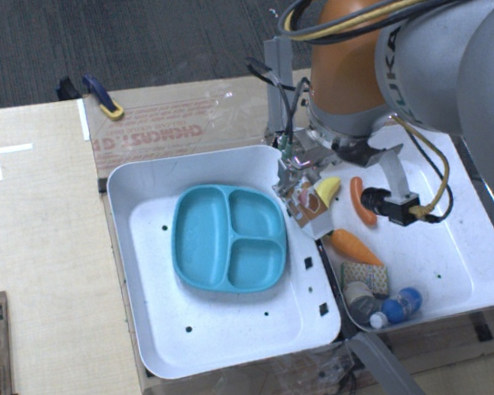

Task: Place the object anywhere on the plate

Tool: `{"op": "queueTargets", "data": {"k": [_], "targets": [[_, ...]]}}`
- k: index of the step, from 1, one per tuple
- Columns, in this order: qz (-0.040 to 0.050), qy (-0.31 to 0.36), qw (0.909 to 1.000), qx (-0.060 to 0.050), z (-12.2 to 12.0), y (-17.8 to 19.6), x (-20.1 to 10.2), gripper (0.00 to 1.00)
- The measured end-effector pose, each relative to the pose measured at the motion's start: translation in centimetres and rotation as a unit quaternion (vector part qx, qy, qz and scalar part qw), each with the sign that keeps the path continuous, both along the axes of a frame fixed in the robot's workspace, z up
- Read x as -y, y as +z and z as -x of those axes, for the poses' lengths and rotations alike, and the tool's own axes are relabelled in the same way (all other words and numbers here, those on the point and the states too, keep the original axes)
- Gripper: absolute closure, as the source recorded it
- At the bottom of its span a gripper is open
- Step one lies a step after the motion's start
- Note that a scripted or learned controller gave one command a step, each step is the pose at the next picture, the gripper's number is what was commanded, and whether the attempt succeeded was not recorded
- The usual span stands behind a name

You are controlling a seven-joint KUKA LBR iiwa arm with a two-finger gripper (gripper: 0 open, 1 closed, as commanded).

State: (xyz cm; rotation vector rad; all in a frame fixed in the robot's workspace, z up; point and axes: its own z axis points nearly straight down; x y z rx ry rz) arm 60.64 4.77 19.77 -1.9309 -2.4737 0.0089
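Left bin [140, 281]: blue plate [229, 238]; pincer [300, 175] beside.

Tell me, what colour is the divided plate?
Light blue plate, seen best in the camera view.

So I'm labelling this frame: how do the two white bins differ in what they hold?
The left bin holds one large thing, a blue divided plate lying flat near its middle. The right bin holds several small things: an orange carrot-like piece, a small red-orange piece and a blue item, mostly near its left wall. The arm hangs over the right bin, not the left. Both are shallow and white.
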Motion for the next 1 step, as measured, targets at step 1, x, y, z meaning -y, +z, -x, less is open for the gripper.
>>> {"op": "queueTargets", "data": {"k": [1], "targets": [[-0.0001,0.000,1.0000,0.000,-0.01,0.03,0.04,0.00]]}}
